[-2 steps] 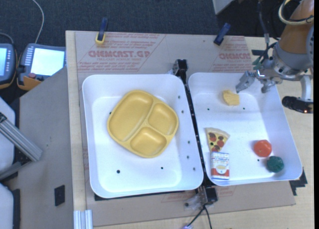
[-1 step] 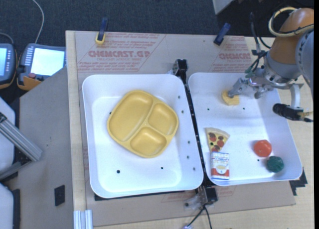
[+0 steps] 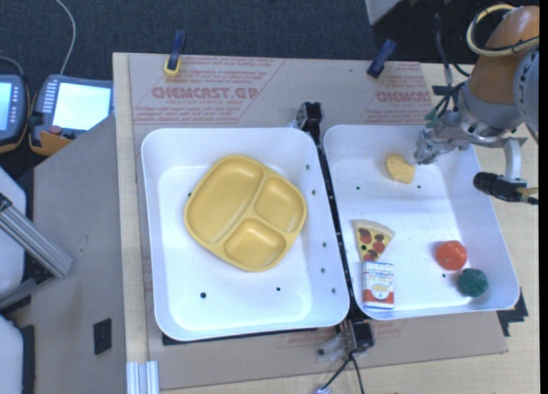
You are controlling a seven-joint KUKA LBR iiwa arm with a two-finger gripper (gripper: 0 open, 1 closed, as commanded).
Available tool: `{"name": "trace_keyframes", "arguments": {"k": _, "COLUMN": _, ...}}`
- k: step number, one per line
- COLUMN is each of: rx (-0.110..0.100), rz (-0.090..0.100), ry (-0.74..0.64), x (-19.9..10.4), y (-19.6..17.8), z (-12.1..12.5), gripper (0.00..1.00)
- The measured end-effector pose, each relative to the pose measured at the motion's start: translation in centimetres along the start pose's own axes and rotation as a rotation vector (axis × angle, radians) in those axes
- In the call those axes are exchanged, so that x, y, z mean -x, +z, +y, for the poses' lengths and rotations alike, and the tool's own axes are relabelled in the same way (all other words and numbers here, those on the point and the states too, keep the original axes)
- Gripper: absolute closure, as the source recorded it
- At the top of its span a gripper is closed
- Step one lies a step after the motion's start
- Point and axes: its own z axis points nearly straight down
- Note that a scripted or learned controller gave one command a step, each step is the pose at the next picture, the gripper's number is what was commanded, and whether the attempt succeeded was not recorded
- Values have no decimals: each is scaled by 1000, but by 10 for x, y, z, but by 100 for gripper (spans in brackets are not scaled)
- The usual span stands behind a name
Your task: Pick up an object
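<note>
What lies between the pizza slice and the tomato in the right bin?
Nothing: in the camera view the stretch of right bin floor between the pizza slice and the tomato is bare white.

My bench is a brown board with red lettering, and two white bins sit on it side by side, touching. The left bin lies toward nine o'clock, the right bin toward three. Up at twelve, a yellow clamp and a blue clamp bite the board's far edge.
</note>
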Motion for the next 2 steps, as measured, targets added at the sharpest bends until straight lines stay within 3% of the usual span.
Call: {"name": "trace_keyframes", "arguments": {"k": 2, "rx": -5, "rz": 3, "ry": 1, "x": -11, "y": -93, "z": 6, "gripper": 100}}
